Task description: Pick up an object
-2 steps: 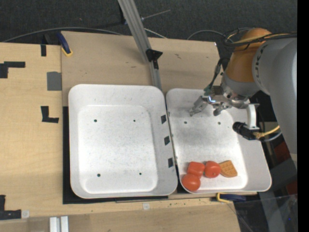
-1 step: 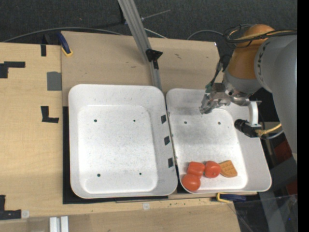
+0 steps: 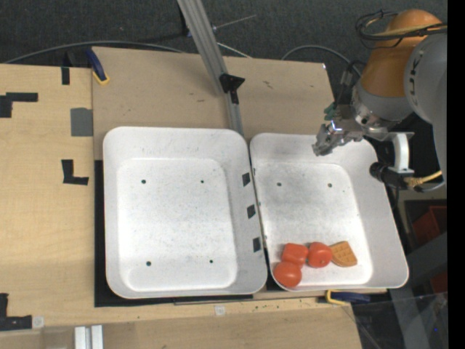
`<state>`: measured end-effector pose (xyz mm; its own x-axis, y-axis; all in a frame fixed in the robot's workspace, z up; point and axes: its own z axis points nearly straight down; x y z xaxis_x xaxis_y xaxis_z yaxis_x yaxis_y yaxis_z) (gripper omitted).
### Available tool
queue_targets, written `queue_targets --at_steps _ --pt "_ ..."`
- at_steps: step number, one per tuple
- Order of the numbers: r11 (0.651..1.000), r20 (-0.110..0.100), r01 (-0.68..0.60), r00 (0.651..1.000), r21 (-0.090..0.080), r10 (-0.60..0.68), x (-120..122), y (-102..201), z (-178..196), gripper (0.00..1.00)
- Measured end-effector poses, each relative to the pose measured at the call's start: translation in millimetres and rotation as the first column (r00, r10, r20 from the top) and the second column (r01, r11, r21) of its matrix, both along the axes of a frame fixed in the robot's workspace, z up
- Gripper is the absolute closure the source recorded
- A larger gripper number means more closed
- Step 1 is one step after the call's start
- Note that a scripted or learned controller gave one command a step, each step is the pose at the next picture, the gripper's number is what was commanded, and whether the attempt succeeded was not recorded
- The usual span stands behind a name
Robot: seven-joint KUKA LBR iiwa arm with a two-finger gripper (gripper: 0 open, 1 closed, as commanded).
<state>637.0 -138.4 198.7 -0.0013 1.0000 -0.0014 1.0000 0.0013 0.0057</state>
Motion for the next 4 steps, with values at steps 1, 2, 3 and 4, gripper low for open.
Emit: queue_targets --at_steps 1,2,3,4 --pt "1.000 0.001 0.000 1.000 0.000 0.000 0.7 -5.1 63.1 1.00" --pt "1.000 -0.005 0.000 1.000 0.001 0.000 1.2 -4.6 75.9 1.00" --pt "1.000 -0.009 -0.004 1.000 0.003 0.004 0.3 46.5 57.1 1.00" --pt "1.000 -0.007 -0.005 1.000 0.003 0.005 -5.6 99.8 60.7 1.00"
